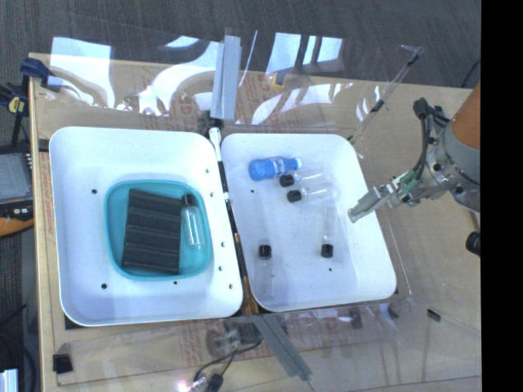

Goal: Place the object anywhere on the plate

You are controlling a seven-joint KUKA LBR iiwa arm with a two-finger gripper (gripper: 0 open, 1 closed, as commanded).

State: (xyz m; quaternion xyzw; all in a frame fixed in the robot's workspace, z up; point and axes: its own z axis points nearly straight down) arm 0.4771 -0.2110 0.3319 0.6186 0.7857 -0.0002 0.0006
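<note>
My claw at right-bin rim, mid-right of frame, grip state unclear | clear bottle on teal plate, left bin.

no readable text, labels or numbers

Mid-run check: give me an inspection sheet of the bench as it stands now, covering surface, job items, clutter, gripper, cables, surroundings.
Surface: bench with glare patches, bearing the left bin and right bin side by side.
Job's things: teal plate in the left bin, carrying a black ribbed block and a clear bottle beside it.
Clutter: right bin holds a blue-capped bottle and several clear bottles with black caps; exact count hard to tell.
Grippers: gripper over the right bin's right edge, nothing seen between its fingers.
Cables: wires at the bench's near edge.
Surroundings: dark carpet; equipment at far left.
</note>
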